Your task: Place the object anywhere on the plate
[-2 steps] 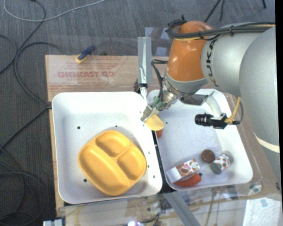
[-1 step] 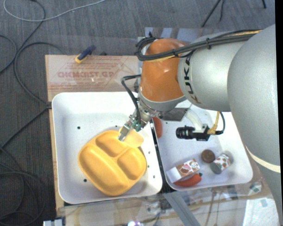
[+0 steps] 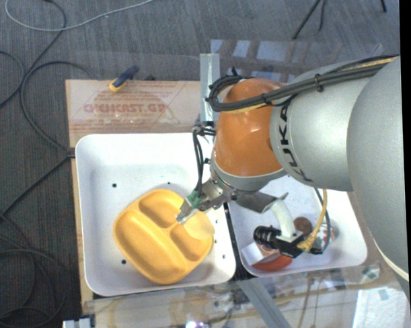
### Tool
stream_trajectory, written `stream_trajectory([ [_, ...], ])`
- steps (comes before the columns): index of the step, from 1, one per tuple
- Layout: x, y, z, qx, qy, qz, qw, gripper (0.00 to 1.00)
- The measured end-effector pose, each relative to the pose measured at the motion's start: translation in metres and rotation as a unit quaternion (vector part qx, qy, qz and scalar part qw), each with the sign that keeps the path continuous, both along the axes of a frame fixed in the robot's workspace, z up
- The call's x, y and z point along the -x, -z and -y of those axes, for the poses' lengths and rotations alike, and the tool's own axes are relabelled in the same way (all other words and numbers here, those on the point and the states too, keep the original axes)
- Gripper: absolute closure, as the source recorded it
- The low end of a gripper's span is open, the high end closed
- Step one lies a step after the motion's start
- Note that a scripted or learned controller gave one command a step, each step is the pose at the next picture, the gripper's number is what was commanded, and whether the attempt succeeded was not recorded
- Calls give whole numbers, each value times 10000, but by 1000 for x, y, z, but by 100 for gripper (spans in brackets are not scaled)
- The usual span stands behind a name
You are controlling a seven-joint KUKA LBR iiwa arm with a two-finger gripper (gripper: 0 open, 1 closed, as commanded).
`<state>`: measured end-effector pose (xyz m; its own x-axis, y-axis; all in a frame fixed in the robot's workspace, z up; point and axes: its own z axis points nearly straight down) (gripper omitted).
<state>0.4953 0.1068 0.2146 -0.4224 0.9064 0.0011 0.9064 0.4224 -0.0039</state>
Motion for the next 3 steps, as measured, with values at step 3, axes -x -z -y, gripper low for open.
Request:
stream_trajectory([
  [3,-9,32,9,1,-872,0,9962,100],
])
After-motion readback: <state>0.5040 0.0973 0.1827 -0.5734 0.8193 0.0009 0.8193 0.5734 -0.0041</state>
